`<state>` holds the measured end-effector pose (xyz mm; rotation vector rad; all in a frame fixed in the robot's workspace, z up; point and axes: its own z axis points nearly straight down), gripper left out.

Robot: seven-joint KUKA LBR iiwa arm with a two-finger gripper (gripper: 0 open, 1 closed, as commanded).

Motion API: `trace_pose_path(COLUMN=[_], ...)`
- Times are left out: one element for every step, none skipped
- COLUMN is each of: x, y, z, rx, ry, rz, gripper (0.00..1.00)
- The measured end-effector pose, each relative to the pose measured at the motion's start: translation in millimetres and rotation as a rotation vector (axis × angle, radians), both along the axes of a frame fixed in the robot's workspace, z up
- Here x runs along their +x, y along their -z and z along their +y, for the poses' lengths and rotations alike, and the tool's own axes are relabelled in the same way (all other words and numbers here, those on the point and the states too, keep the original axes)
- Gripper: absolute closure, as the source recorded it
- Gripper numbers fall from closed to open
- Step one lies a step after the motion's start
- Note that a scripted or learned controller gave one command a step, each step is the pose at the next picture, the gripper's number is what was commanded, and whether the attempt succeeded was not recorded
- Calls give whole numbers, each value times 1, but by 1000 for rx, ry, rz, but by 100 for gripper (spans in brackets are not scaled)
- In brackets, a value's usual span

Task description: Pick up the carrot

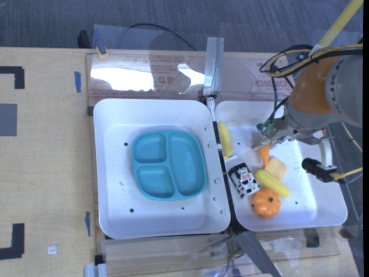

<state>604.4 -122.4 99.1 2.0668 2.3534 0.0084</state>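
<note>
Pale wooden bench top (40,172) fills the left side, marked with black corner shapes and short strips of blue tape, with dark grey carpet beyond its far edge. Moving right, the left white bin (109,212) holds a turquoise plate (169,164) split into three compartments, sitting near the middle of the bin. Behind both bins stands a clear plastic screen (150,68) with glare on it, and a grey metal post (213,65) rises where the two bins meet. The right white bin (323,209) holds the toys. A yellow banana-like piece (225,140) lies along its left wall. Nearer the front is a small black and white cow-patterned toy (244,179), and just beside it a yellow corn cob (272,182) lies at a slant, touching a pale yellow block (278,168). A small orange pumpkin (266,203) sits at the front, touching the corn. The carrot (264,155) is a small orange piece near the middle of this bin, directly under the gripper (266,136). Whether the claw is open, closed or touching the carrot cannot be told from this angle. The grey arm (346,91) with its orange band reaches in from the right, trailing black and yellow cables.
</note>
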Motion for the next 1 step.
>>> trace_pose_path(x=[-80], y=[-89], z=[35], rx=[3], ry=[-41], rz=[6], gripper=[100])
